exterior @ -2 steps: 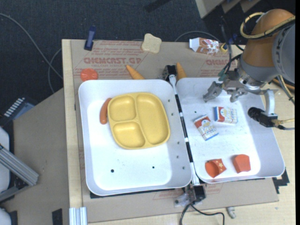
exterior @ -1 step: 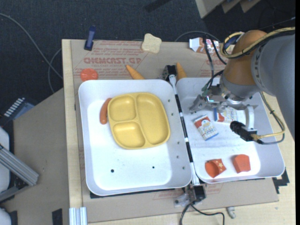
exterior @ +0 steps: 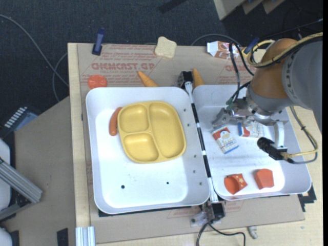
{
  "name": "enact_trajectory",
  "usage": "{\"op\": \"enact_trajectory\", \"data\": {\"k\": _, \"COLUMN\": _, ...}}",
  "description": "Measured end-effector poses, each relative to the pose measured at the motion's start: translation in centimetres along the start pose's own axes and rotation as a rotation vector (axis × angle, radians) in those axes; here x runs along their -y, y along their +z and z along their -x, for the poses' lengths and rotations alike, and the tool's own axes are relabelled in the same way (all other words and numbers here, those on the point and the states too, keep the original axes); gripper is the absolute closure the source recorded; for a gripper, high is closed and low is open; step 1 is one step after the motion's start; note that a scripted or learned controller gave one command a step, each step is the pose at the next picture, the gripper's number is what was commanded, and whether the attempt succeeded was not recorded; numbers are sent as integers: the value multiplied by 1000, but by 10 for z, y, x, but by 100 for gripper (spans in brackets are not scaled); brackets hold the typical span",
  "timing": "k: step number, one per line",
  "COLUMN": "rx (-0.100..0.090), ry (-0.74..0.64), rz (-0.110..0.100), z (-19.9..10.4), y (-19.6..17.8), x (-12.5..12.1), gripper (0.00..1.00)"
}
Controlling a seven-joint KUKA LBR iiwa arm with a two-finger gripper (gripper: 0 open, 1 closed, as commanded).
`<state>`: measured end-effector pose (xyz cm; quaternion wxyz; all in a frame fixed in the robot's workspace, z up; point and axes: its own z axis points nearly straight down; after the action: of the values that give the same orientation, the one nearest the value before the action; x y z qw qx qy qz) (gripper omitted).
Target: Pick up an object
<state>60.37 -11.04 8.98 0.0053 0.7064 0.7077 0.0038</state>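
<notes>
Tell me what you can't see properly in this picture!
- Gripper: the arm's wrist covers it in the camera view, so what it is doing is hidden.
- Small carton: print too small to read.
- Hot dog: the yellow divided plate covers its side.

Even, bright overhead light; soft shadows, mild glare on white bins (exterior: 102, 188), slight overall blur.

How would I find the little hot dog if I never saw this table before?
Look at the left shallow white bin, the one holding the yellow divided plastic plate. The small orange-red toy sausage lies against that plate's left edge, on the bin floor. It is the long, thin, rounded piece there, unlike the two chunky orange-red blocks in the other bin.
</notes>
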Motion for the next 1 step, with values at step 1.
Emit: {"op": "enact_trajectory", "data": {"k": 1, "rx": -3, "ry": 1, "rz": -13, "z": -18, "y": 5, "x": 3, "gripper": 0}}
